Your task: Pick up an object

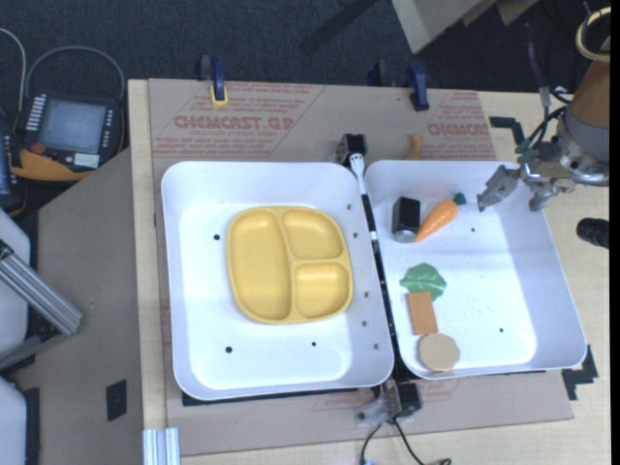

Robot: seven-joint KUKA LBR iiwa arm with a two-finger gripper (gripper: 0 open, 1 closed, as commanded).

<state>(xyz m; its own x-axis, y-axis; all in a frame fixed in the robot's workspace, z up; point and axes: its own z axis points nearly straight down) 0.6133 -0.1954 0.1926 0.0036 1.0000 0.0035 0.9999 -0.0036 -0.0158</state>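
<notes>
The hand hovers over the right bin's far corner, fingers spread apart, holding nothing, near the toy carrot.

I see yellow tray in white left bin; orange carrot, black block, green leaf, tan disc.

Bright, even overhead light; white bins near overexposed, soft short shadows under the yellow tray, slight overall softness, dark floor.
</notes>
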